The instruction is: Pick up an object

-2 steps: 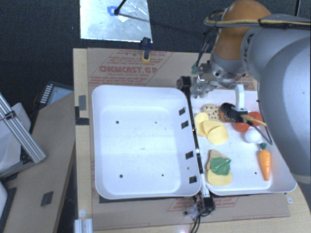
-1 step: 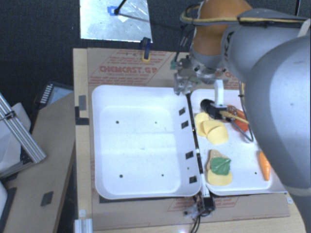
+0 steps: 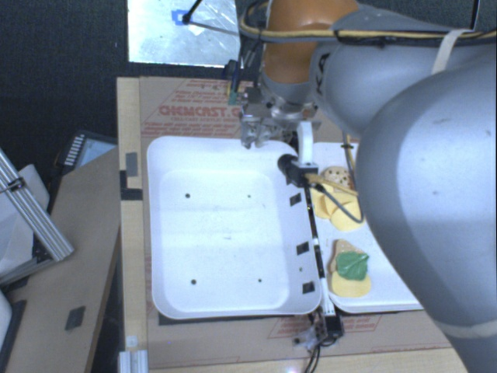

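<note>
Pale yellow objects point(image 3: 342, 200) lie in the right bin point(image 3: 388, 305), at the right centre of the frame, heaped against its left wall; one looks flat and perforated. Below them sits another soft yellow piece with a green leaf-shaped thing point(image 3: 353, 265) on top. The left bin point(image 3: 167, 208), a shallow smooth white tray with rounded corners, fills the middle of the frame. The gripper point(image 3: 255, 136) hangs over that bin's upper rim, well apart from the yellow pieces; whether it is wide or narrow cannot be told. The bulky grey arm point(image 3: 419, 177) covers most of the right bin. Brown cardboard point(image 3: 186, 103) lies under the bins.
</note>
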Motion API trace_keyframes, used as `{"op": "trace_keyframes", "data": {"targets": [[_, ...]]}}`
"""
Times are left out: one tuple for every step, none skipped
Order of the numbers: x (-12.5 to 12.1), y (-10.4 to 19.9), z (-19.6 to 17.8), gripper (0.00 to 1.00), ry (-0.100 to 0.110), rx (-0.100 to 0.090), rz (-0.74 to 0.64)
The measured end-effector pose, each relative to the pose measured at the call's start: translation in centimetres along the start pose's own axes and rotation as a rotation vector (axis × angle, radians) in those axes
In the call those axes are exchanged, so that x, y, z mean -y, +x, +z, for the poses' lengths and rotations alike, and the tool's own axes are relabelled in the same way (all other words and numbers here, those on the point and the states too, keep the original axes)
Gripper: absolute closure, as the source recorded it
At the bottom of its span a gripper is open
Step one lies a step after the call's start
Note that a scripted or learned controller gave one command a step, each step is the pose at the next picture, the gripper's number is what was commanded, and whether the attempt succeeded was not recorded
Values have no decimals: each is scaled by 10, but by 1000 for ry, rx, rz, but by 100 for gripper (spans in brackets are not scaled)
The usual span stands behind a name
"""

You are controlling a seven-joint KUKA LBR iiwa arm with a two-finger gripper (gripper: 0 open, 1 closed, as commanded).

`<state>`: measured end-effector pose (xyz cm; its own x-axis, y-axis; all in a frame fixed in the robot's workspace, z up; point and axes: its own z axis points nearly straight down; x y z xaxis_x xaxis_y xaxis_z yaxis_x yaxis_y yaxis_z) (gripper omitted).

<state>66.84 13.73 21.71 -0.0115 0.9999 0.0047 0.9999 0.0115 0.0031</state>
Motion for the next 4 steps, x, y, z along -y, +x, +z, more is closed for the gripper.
{"op": "trace_keyframes", "data": {"targets": [[-1,40,-4,100,1,5,6],[-1,101,-23,100,-2,1,2],[-3,98,-166,100,-14,-1,5],[-1,99,-308,100,-16,-2,4]]}}
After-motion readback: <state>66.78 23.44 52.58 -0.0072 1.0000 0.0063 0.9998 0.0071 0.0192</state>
